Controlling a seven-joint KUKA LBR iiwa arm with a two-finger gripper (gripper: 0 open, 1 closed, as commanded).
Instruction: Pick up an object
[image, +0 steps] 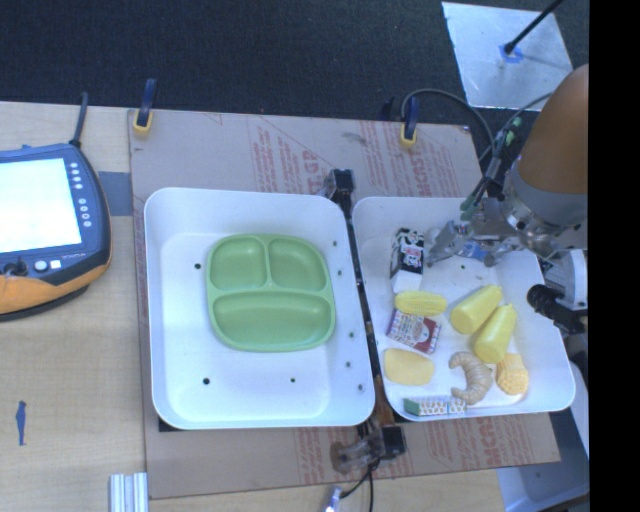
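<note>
Grey metal of the end effector (455, 238) is seen low at twelve o'clock in the right bin (560, 395); its state cannot be told. Toy foods are scattered toward six o'clock, a cow-print carton (408, 251) at nine.

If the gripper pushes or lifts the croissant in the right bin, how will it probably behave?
The croissant looks like a moulded toy, so probably stiff and light. Its curved, ridged shape may slip from two fingers unless gripped across the middle. It touches the yellow cylinder and the round orange piece, so a push would likely move them too.
</note>
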